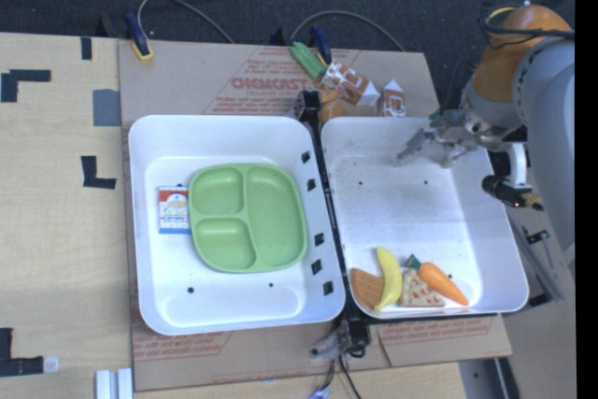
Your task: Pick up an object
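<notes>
Two white bins [149, 285] sit on brown cardboard [262, 89] printed with red lettering. A pale green divided plate [249, 216], a yellow banana [389, 276] and an orange carrot [442, 283] stand out.

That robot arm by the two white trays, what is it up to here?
The arm's gripper hangs open over the far end of the right tray, holding nothing. The toy food it could pick up, a banana, a carrot, a cracker and a piece of bread, sits at that tray's near end. The left tray holds a green divided plate and a small box.
</notes>
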You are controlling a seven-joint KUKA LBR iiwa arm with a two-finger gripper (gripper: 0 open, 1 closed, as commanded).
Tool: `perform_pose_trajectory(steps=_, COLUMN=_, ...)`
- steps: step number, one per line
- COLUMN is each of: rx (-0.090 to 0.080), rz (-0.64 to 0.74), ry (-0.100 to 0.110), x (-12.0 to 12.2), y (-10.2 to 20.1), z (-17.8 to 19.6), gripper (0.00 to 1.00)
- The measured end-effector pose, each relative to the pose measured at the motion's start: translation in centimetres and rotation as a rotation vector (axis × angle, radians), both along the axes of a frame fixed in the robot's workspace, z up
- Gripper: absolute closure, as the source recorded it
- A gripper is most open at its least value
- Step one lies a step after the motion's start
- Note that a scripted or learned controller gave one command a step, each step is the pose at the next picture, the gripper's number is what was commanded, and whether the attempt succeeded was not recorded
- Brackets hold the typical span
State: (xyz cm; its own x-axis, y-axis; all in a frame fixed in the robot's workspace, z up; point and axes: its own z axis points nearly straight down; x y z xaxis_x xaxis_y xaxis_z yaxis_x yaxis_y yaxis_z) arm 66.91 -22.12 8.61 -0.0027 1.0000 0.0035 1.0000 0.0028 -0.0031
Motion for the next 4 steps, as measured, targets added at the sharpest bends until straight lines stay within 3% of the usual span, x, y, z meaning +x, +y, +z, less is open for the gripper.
perform_pose_trajectory(steps=1, rx=-0.009, rz=0.002, ry=-0.008, x=0.1, y=-0.1, z=1.1, gripper=1.0)
perform_pose_trajectory(steps=2, rx=-0.003, rz=0.0, ry=-0.006, x=0.0, y=8.2, z=11.0, gripper=1.0)
perform_pose_trajectory(steps=3, rx=-0.003, rz=-0.001, ry=-0.003, x=-0.1, y=8.1, z=10.8, gripper=0.0)
perform_pose_trajectory(steps=4, rx=-0.007, rz=-0.003, ry=-0.005, x=-1.3, y=2.1, z=19.0, gripper=0.0)
